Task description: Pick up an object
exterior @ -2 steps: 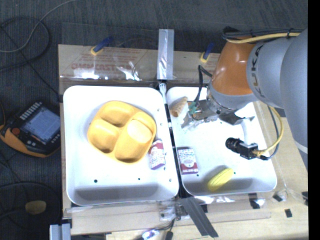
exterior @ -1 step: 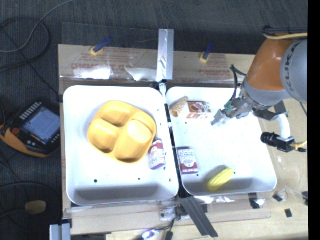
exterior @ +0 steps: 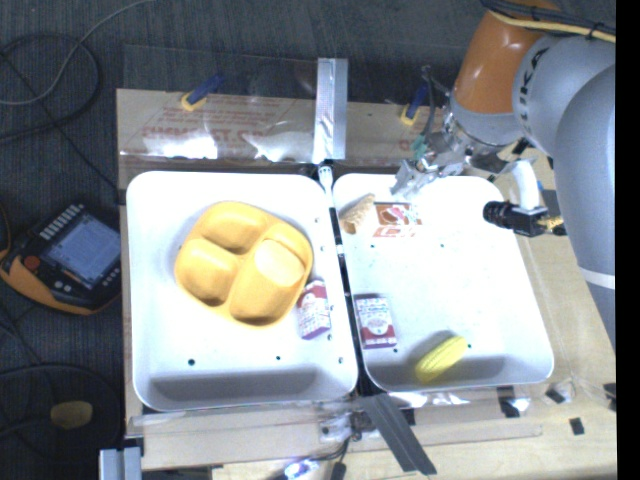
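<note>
Camera view: a grey arm's gripper (exterior: pixel 418 171) hangs over the right bin's (exterior: pixel 500 298) far rim, just beside a red-and-white packet (exterior: pixel 395 220), likely its target. I cannot tell its state. A yellow corn cob (exterior: pixel 441 356) lies near the front wall.

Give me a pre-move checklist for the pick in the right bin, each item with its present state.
1. Tool over the right bin: ok, at its far left corner.
2. Target under the tool: ok, a red and white packet and a tan piece lie close below.
3. Tool open: cannot tell.
4. Tool free of any object: cannot tell.
5. Other picks reachable: ok, yellow corn and a small red packet lie apart on the bin floor.
</note>
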Controlling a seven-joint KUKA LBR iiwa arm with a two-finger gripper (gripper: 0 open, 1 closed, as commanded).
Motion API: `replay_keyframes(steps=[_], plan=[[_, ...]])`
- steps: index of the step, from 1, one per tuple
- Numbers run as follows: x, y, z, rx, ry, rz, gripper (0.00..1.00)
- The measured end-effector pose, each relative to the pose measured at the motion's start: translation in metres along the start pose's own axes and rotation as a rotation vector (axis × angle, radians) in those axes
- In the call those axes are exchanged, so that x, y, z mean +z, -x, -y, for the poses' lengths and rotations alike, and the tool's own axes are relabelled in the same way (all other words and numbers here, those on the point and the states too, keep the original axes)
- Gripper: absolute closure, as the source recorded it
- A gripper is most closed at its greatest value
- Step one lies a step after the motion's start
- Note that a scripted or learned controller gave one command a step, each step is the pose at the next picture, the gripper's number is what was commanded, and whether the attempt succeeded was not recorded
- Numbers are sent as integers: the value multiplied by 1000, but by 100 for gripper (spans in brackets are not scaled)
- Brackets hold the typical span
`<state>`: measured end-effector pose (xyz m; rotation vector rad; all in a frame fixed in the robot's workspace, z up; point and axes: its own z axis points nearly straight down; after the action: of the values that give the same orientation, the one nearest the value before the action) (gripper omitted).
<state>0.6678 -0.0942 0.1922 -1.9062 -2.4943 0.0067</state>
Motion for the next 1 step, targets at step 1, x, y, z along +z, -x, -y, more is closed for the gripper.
replay_keyframes(steps=[1], plan=[[0,1,0,1,-1,1,0]])
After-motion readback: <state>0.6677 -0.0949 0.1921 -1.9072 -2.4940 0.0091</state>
